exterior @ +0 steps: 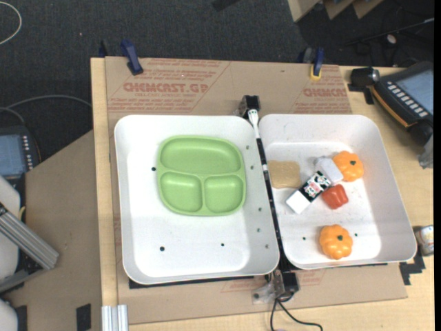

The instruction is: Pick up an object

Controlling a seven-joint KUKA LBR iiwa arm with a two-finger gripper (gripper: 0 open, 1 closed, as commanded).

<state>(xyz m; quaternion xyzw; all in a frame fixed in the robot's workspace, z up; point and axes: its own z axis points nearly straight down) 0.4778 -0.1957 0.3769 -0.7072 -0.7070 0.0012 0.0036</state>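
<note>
two bins sit side by side on the bench (207,81). a divided plate (202,175) lies in the left bin (138,247). in the right bin (375,205), a carton (314,187) lies central, a flat pad (284,174) at its 10 o'clock, one pumpkin (349,166) at 2, a pepper (335,196) touching at 4, another pumpkin (336,242) at 5.

Dark grey form (431,143), right edge, unidentifiable
</note>
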